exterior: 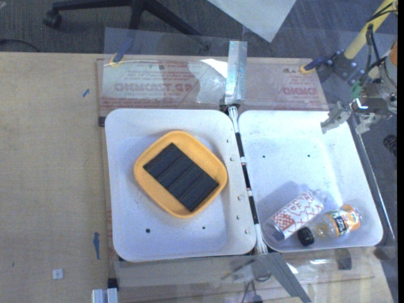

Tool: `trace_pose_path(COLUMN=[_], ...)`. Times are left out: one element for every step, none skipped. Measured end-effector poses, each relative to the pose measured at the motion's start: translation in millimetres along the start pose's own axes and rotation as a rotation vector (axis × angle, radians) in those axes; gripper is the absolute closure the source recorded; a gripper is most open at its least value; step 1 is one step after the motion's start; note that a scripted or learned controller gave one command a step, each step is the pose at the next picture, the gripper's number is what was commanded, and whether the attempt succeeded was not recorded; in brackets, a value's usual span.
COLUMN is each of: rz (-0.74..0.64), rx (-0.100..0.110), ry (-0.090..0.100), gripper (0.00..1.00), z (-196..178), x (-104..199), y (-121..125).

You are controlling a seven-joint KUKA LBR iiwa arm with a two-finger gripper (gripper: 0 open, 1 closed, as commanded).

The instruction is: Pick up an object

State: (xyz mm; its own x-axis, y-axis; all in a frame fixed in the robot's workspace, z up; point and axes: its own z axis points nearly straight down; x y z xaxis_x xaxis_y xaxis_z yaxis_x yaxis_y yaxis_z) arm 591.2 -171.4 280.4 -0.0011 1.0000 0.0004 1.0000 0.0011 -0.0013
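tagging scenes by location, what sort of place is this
Probably a robotics lab or test bench: two white bins side by side on a wooden bench, a robot gripper at the right bin's edge, an office chair base behind.

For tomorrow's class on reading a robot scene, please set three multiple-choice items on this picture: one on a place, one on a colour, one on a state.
1. Where does the orange tray with the dark ridged insert lie?
A. in the left bin
B. in the right bin
C. on the bare bench

2. What colour is the cap of the small bottle?
A. white
B. black
C. red

3. How does the bottle rest?
A. upright
B. lying on its side
C. balanced on the tray

Answers:
1 A, the tray sits in the middle of the left bin.
2 B, the cap at the bottle's left end is black.
3 B, it lies flat in the near corner of the right bin, beside a red-and-white patterned packet.
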Motion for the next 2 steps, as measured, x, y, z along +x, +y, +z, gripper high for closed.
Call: trace_pose_path(rz=[0.248, 0.426], rx=[0.003, 0.003], ry=[0.001, 0.001], gripper=[0.0, 0.0], z=[30.8, 79.7], x=[16.7, 29.1], y=[-14.7, -78.1])
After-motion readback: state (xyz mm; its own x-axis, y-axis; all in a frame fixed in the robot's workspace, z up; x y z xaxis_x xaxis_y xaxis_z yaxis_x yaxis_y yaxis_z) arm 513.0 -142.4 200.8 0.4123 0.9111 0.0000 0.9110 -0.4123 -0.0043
